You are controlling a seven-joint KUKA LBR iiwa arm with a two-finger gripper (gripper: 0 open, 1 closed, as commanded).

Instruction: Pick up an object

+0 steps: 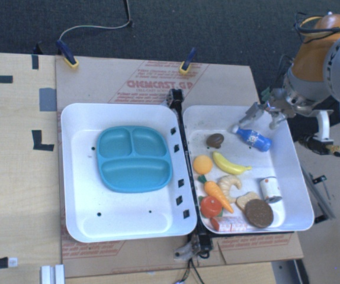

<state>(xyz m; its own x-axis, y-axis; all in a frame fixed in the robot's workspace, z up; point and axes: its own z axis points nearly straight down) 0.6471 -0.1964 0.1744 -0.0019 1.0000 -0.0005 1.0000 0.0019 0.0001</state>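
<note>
Status: pick not yet done. End effector over R bin top edge, spread wide, holding nothing. Bottle just below fingertips, lying in bin. Left: descend, close, lift.

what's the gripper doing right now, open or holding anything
Gripper: open, fingers spread, holding nothing, hovering over the right bin just above the blue bottle.

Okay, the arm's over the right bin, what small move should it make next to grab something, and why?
Probably lower the gripper a little onto the blue bottle. The gripper hangs open over the far corner of the right bin, nothing between its fingers, and the bottle lies just below it in the picture, apart from the brown piece and banana.
</note>
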